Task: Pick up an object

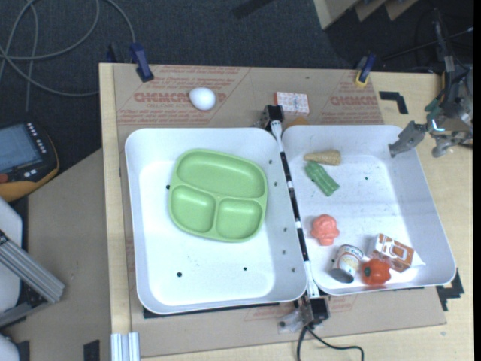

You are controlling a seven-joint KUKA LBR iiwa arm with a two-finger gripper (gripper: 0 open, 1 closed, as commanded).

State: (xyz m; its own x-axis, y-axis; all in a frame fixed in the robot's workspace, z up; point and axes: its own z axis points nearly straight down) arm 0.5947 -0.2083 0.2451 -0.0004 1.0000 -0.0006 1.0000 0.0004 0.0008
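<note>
The right bin [421, 201] holds a tan cone-shaped piece [322, 157], a green stick-like piece [323, 179], a pink lump [325, 229], a small can [347, 262] lying on its side, a red tomato [376, 271] and an orange-and-white carton [394, 251]. My gripper [421, 143] hangs over the bin's far right corner, open, with nothing between its fingers. It is well apart from all the pieces; the cone and the green piece are nearest, off to its left.
The left bin [150, 201] bears a green divided plate [218, 195]. On the bench behind the bins lie a white egg [201, 98] and a small patterned box [291, 102]. A ridge [289, 194] separates the two bins.
</note>
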